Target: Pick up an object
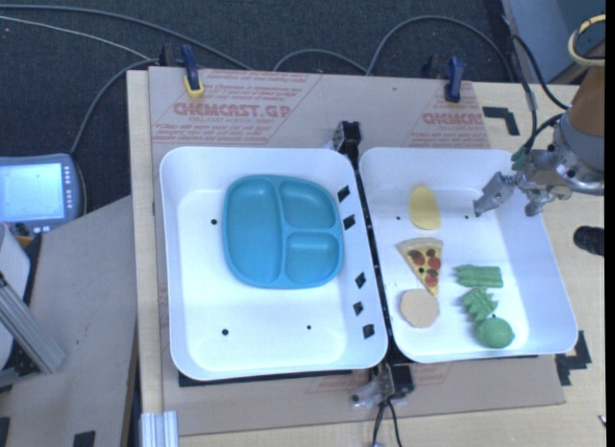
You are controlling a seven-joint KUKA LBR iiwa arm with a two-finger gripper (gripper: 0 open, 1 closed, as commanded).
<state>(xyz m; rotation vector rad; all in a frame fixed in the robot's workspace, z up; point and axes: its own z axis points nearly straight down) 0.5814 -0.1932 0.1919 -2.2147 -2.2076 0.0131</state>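
Overall light: bright, even, diffuse, from above.
White bins [183, 243]: near overexposed; surface detail washed out, mild sheen on the rims.
Shadows: soft and short; faint one beneath the blue tray [283, 232], faint ones beside the toy food [423, 267].
Floor: dark, low detail.
Focus: fair at centre; printed board lettering [233, 109] legible but soft.
Arm [586, 137]: slightly blurred at right edge.
Noise: moderate compression grain.

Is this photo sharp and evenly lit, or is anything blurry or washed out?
Camera view: lighting is soft and even, with faint shadows under the blue tray and toy food; the white bins look bright but keep detail; the gripper at the right looks slightly soft, as does small print on the board.
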